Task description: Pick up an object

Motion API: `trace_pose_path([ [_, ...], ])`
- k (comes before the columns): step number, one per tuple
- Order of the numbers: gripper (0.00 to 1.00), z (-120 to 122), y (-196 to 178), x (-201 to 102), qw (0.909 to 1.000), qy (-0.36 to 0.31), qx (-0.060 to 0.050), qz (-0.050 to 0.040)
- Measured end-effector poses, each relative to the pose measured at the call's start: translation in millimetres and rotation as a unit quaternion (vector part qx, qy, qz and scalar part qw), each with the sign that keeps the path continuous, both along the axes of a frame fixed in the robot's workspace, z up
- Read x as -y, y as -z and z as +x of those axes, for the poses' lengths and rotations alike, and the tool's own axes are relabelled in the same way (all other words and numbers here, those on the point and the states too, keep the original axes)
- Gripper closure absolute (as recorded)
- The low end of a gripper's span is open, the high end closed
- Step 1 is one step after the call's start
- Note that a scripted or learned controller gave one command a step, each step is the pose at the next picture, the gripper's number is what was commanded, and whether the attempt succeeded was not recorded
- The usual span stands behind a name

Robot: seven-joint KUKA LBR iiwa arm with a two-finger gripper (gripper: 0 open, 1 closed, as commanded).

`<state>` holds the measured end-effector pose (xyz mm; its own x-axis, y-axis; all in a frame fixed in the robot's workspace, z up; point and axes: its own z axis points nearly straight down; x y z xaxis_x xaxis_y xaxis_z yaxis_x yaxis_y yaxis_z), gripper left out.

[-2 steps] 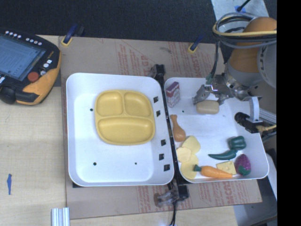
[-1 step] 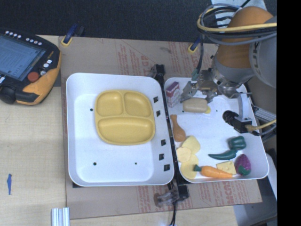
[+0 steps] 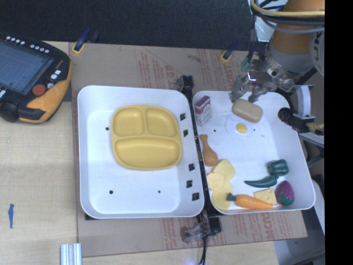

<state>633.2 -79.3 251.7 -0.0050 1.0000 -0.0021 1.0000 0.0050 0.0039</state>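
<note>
Two shallow white bins sit side by side on the surface. The left bin (image 3: 94, 148) carries a yellow divided plate (image 3: 146, 137). The right bin (image 3: 298, 148) holds a jumble of toy food: a small red-and-white carton (image 3: 202, 110) standing at its upper left corner, a fried egg (image 3: 241, 128), a drumstick (image 3: 208, 151), pale yellow chips (image 3: 222, 175), a carrot (image 3: 251, 201), a cheese wedge (image 3: 266, 195), a dark green pepper (image 3: 270, 174) and a purple piece (image 3: 284, 192) in the lower right corner.

The gripper (image 3: 249, 95) hangs over the upper part of the right bin, its fingers (image 3: 239, 90) spread apart and pointing down. Just below them lies a tan bread roll (image 3: 247, 111), near the fried egg; whether the fingertips touch it cannot be told, and it is not clasped between them.

A teach pendant (image 3: 30, 81) rests on the surface at far left.
</note>
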Motion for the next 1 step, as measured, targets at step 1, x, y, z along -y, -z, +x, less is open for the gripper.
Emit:
trace_pose_path([
  [1,1.0,-15.4,22.0,-54.2,1.0,-0.002,-0.005,0.0016],
])
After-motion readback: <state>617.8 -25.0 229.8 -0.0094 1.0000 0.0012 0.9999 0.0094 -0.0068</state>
